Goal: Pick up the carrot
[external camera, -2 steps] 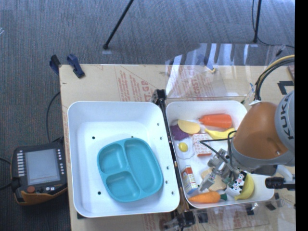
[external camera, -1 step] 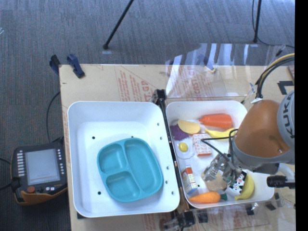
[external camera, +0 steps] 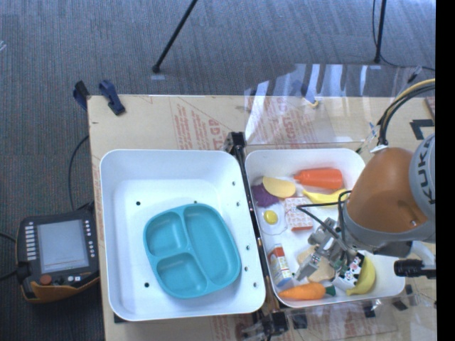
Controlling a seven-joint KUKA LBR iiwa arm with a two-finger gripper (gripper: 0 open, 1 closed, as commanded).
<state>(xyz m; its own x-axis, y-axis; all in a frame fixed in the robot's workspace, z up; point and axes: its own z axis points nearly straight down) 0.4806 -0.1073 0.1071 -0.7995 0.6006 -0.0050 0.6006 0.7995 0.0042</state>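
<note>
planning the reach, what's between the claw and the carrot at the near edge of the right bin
In the camera view, nothing: the claw hangs just above the carrot, with a short strip of bare white bin floor between them.

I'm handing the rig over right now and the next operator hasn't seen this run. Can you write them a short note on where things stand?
Gripper: low over the right bin, near its front; whether the fingers are open or shut cannot be told, and nothing is seen held.
Carrots: two orange carrot-like pieces lie in the right bin, one at the front edge, just below the gripper, and one at the back.
Left bin: holds a blue divided plate.
Done: arm is positioned over the right bin.
Left: grasp a carrot and lift it; the front one looks nearest.
</note>
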